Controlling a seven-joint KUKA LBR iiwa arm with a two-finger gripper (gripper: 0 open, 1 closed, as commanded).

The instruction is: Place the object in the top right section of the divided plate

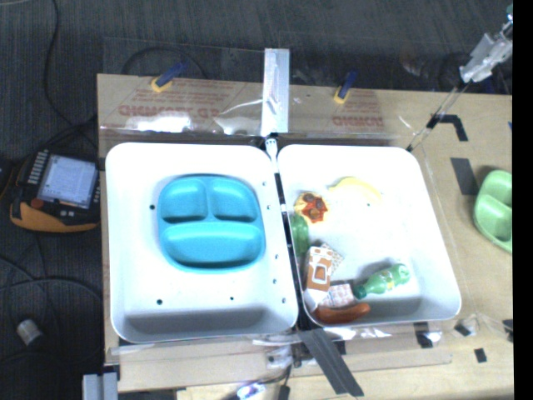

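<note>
The divided plate [210,222] lies in the left bin [133,307]; toys cluster in the right bin [433,248].

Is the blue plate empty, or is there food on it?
Empty. The blue three-section divided plate in the left white bin shows only bare blue compartments.

Divided plate [210,222]: blue plastic, smooth, slight sheen. Left bin [133,248] holding it, and right bin [433,248] beside plate: white plastic, glossy, smooth. Bench [479,307] right of plate: pale wood, matt. Floor [50,73] left of plate: dark carpet, rough. Green bottle [381,280] right of plate: shiny plastic.
</note>
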